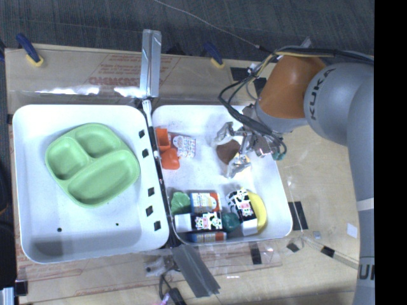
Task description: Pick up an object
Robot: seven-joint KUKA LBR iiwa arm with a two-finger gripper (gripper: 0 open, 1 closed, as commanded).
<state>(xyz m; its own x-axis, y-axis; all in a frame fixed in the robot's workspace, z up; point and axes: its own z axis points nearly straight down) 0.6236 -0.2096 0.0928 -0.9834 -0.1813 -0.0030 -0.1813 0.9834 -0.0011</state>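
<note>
My gripper (pixel 231 149) hangs over the right bin (pixel 273 170), in its upper middle part, and stands open. Its two metal fingers (pixel 224 132) straddle a small brown object (pixel 227 151) that lies on the bin floor. To the left lie an orange item (pixel 169 154) and a white patterned packet (pixel 185 146). Along the bin's near edge sit several things packed together: a green item (pixel 180 202), cow-patterned cartons (pixel 204 201), and a yellow banana (pixel 257 211).
The left bin (pixel 32 221) holds a green divided plate (pixel 93 164). A metal divider post (pixel 151 62) rises between the bins at the back. Cables (pixel 238 107) loop off the wrist above the right bin.
</note>
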